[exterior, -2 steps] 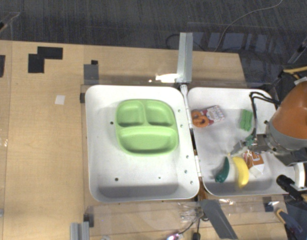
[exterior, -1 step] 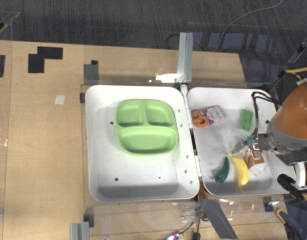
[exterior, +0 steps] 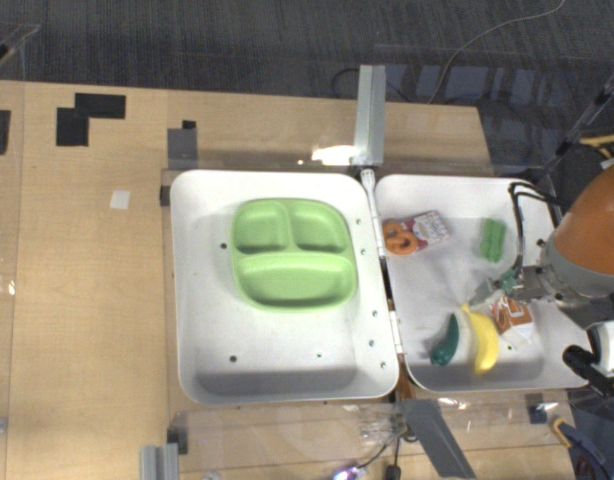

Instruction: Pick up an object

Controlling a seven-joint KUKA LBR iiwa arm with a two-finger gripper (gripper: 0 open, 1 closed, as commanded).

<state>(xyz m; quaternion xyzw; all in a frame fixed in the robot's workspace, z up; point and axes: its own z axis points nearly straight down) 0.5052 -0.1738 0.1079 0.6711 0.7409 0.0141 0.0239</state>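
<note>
Two shallow white bins sit side by side on a wooden bench (exterior: 77,298). The left bin (exterior: 202,358) contains a green divided tray (exterior: 292,252), lying flat near the bin's centre. The right bin (exterior: 437,368) contains several loose items: an orange ring-shaped toy (exterior: 398,237) touching a small printed packet (exterior: 429,227) near the far left corner; a light green block (exterior: 493,239) toward the far right; a dark green vegetable-shaped toy (exterior: 446,341) just beside a yellow banana (exterior: 481,338) near the front wall; and a small orange-and-white packet (exterior: 511,314) just right of the banana. The arm (exterior: 592,233) enters from the right, its orange band above the right bin's right edge. The gripper (exterior: 508,290) sits low over the right side of that bin, directly above the orange-and-white packet and close to the banana's upper end. How far it is open cannot be determined, nor whether it has hold of anything.
</note>
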